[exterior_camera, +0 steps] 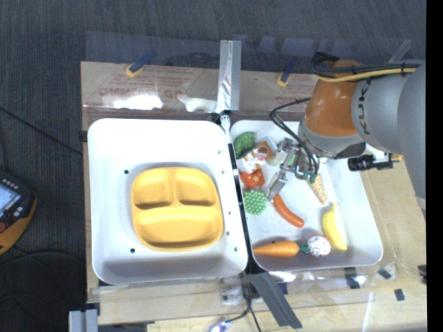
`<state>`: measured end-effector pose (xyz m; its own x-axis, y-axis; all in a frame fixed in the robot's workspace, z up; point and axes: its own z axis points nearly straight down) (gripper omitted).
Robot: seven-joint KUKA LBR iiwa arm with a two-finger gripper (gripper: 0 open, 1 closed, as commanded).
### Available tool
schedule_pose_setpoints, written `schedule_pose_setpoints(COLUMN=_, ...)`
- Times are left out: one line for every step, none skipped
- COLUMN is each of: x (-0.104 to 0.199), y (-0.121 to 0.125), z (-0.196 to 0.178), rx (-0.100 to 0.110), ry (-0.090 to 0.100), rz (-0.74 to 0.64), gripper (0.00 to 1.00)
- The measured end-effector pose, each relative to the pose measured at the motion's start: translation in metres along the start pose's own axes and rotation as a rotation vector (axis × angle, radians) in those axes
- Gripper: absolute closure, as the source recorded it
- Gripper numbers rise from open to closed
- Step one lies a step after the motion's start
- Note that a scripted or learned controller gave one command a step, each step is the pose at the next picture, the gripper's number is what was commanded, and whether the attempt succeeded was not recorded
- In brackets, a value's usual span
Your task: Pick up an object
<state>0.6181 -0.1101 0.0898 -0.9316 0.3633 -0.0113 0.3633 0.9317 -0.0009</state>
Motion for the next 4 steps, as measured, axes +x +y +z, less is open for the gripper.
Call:
schedule_pose_setpoints(x=0.043, y=-0.012, z=-0.002, rx=0.004, ry=-0.006, rz=0.061, gripper=0.00)
schedule_pose_setpoints(x=0.098, y=-0.036, z=-0.002, rx=-0.003, ry=-0.007, rz=0.163, gripper=0.00)
schedule_pose_setpoints(x=0.099, y=-0.031, z=-0.002, rx=-0.002, ry=-0.005, rz=0.242, gripper=0.00)
schedule_pose_setpoints(x=0.093, y=-0.028, z=-0.001, rx=-0.002, ry=0.003, rz=0.271, gripper=0.00)
